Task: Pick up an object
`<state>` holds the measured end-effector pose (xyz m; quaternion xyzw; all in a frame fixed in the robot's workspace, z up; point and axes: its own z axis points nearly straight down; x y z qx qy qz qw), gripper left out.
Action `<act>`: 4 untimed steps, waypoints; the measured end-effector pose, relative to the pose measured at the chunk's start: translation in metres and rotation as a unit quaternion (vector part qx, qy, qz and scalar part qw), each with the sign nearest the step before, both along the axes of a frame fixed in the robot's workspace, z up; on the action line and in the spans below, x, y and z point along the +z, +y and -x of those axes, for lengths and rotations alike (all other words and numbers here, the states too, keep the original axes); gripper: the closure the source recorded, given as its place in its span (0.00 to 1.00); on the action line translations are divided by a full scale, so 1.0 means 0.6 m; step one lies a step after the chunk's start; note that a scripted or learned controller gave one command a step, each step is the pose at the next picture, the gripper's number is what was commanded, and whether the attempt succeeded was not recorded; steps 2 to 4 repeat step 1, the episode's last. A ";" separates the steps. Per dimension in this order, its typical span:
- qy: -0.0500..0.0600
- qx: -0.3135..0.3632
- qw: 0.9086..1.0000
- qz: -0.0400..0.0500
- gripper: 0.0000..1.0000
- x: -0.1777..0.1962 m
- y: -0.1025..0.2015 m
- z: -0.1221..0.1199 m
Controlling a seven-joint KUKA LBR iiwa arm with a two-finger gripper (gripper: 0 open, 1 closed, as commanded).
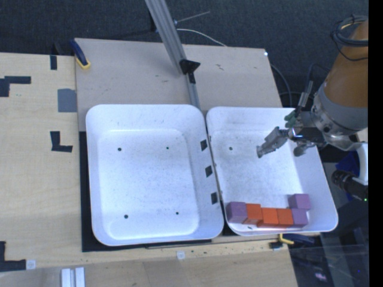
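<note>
While blocks [270,213] line the right bin's [239,124] near wall, the tool [282,146] hangs spread, gripping nothing

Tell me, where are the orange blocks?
The orange blocks lie in the right bin, along its near edge, between purple blocks, below the gripper.

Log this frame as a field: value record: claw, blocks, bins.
claw: above the right bin, fingers spread apart, nothing between them
blocks: purple block, orange blocks, two purple blocks stacked at the row's right end
block location: row along the near wall of the right bin
left bin: white, speckled floor
claw to blocks: apart, claw sits farther back in the bin
</note>
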<state>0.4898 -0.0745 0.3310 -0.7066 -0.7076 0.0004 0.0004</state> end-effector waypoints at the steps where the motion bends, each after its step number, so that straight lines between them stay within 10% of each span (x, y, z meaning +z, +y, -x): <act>1: 0.000 0.000 1.000 0.000 0.00 0.003 0.017 -0.019; 4: 0.000 0.000 1.000 0.000 0.00 0.003 0.017 -0.019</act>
